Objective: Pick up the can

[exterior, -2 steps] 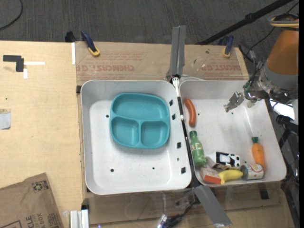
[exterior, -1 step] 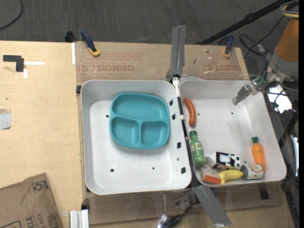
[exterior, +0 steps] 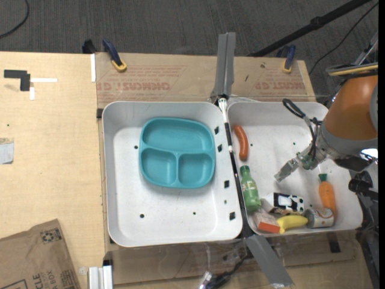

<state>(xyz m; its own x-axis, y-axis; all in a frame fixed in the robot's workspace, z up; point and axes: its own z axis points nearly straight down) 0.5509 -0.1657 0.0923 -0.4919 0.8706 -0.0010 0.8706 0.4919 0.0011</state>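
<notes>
The can (exterior: 321, 218) is a small silver cylinder lying on its side in the front right corner of the right bin (exterior: 271, 122). Its left end touches a yellow banana (exterior: 292, 222). My gripper (exterior: 287, 170) hangs over the middle of the right bin, pointing down and to the left. It is behind and to the left of the can, well apart from it, with nothing visibly in its grasp. The grey arm with the orange band (exterior: 355, 107) reaches in from the right.
In the right bin lie a red sausage (exterior: 241, 142), a green bottle (exterior: 248, 188), a black-and-white piece (exterior: 289, 201), an orange carrot (exterior: 326, 196) just behind the can, and an orange-red item (exterior: 269, 226). The left bin (exterior: 120, 179) holds a teal divided plate (exterior: 177, 153).
</notes>
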